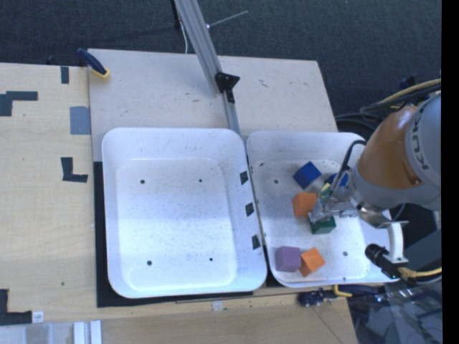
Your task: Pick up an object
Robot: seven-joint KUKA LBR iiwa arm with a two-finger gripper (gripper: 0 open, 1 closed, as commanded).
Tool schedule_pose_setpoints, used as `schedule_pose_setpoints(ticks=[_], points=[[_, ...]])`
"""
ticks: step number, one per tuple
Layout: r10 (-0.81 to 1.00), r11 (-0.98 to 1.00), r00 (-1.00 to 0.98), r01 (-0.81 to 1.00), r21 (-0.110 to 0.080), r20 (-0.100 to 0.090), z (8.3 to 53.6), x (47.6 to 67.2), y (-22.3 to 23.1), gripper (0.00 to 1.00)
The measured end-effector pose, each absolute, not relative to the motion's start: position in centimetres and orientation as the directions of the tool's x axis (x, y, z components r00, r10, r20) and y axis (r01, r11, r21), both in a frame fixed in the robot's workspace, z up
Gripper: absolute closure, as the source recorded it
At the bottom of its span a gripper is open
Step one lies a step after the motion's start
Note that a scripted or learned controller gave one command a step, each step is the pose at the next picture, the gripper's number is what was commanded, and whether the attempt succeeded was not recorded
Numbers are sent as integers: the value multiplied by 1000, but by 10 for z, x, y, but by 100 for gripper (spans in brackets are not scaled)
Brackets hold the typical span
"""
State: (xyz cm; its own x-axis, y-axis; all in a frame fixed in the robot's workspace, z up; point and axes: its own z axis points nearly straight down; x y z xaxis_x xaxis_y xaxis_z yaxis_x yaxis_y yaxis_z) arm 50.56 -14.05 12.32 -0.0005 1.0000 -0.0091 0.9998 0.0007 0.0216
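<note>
The right bin (272,156) holds a blue block (308,174), an orange block (304,203), a green block (323,225), a purple block (288,258) and a second orange block (312,261). My gripper (328,208) is down in the right bin among the upper blocks, right beside the first orange block and just above the green one. The wrist hides how the blocks touch it.
The left bin (115,149) lies beside the right one. A grey metal rail (201,31) slants down from the top to the bins' shared edge. The arm's grey and orange body (391,156) covers the right bin's right side. Cables run past the bench's right edge.
</note>
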Motion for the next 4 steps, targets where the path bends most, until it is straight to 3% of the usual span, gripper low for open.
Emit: schedule_pose_setpoints(ticks=[1,2,4], points=[[1000,3,-3,1000,3,0,181,511,-132,100],[1000,2,-2,1000,2,0,209,512,-132,100],[1000,9,-9,1000,-1,2,228,537,-11,100]])
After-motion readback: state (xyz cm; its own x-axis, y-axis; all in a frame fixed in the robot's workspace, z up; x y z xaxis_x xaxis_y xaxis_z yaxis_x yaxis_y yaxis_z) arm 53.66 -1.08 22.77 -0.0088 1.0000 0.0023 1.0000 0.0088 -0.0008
